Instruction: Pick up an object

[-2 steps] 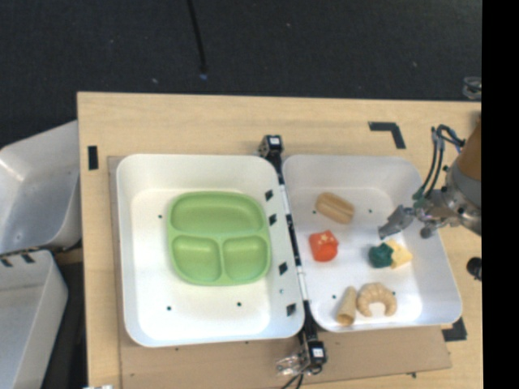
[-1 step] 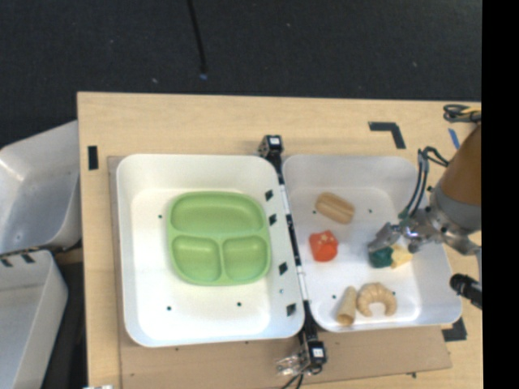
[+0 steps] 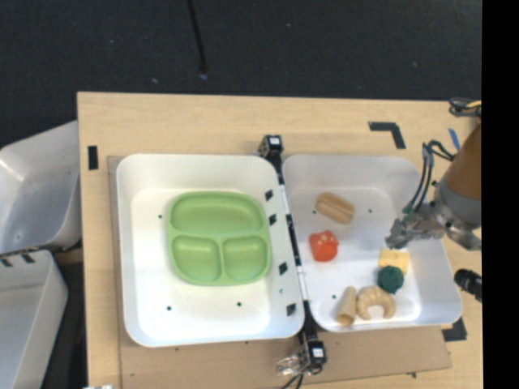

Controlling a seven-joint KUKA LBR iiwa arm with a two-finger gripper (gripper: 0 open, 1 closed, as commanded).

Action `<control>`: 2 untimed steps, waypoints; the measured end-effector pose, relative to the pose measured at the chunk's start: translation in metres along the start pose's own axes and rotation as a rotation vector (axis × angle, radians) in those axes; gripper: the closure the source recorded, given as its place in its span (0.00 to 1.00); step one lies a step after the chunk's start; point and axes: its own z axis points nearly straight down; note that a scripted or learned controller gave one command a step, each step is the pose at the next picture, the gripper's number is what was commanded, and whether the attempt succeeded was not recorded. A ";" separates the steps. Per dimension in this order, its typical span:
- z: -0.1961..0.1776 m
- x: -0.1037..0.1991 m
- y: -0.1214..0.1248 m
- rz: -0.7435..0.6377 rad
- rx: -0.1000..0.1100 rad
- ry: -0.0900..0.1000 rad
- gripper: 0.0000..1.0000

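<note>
Yellow block [image 3: 395,259] lies just under the tool [image 3: 403,235]; finger spread cannot be told. Best descend straight, clear of the green ball [image 3: 391,278].

Bright, even overhead light; soft focus, faint shadows, mild glare on white bins [image 3: 146,177].

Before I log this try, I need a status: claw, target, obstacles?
Claw low in right bin, grip unclear. Just above yellow block. Green ball touching block's near side.
</note>
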 end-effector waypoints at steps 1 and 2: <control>-0.064 0.001 0.005 -0.006 -0.002 -0.001 1.00; -0.094 -0.001 0.006 -0.007 0.000 0.000 1.00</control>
